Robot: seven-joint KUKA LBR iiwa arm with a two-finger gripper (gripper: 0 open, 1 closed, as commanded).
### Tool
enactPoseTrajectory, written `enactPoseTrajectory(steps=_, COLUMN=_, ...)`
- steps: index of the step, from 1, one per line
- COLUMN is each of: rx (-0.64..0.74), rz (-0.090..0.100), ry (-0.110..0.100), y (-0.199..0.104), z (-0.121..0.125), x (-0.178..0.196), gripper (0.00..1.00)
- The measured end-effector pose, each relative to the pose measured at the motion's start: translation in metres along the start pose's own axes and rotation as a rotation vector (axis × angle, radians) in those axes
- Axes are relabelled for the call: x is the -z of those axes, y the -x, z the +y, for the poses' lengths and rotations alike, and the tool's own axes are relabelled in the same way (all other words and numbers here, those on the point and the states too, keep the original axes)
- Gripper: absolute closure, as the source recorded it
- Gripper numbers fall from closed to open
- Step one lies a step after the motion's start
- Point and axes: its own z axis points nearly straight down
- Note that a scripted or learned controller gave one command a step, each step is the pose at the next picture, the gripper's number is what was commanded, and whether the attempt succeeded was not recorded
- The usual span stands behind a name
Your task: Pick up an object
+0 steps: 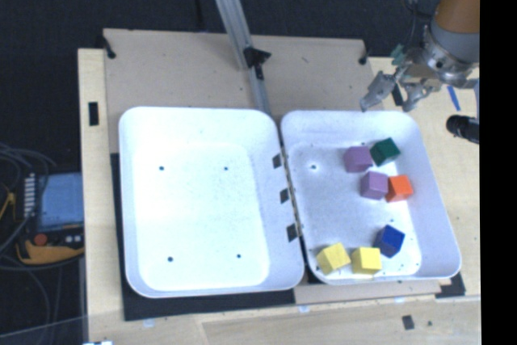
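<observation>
Camera view, looking down on the bench (93, 174). Two white bins side by side: left bin (198, 198), right bin (367, 198).

Gripper (393, 95) hangs over the back edge of the right bin, near its far right corner, arm coming in from the right. Fingers spread apart, nothing between them.

Blocks all in the right bin. Green block (385, 150) just beside a purple block (357, 158) toward the back. Second purple block (374, 185) touching an orange block (400, 188) mid-bin. Blue block (390, 240) nearer the front; two yellow blocks (333, 258) (367, 259) side by side along the front wall.

Grey pole (230, 12) slants up from behind the bins.
</observation>
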Motion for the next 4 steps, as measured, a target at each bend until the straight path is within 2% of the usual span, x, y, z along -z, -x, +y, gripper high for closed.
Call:
enactPoseTrajectory(steps=1, rx=0.001, rz=-0.001, ry=-0.001, y=0.000, z=0.000, x=0.000, gripper=0.00)
enactPoseTrajectory(steps=2, rx=-0.002, rz=0.001, ry=-0.005, y=-0.002, z=-0.003, x=-0.063, gripper=0.00)
enactPoseTrajectory(steps=3, rx=-0.002, rz=0.001, ry=-0.004, y=-0.007, z=-0.010, x=-0.109, gripper=0.00)
enactPoseTrajectory(steps=4, rx=0.000, rz=-0.007, ry=0.009, y=-0.010, z=-0.007, x=-0.146, gripper=0.00)
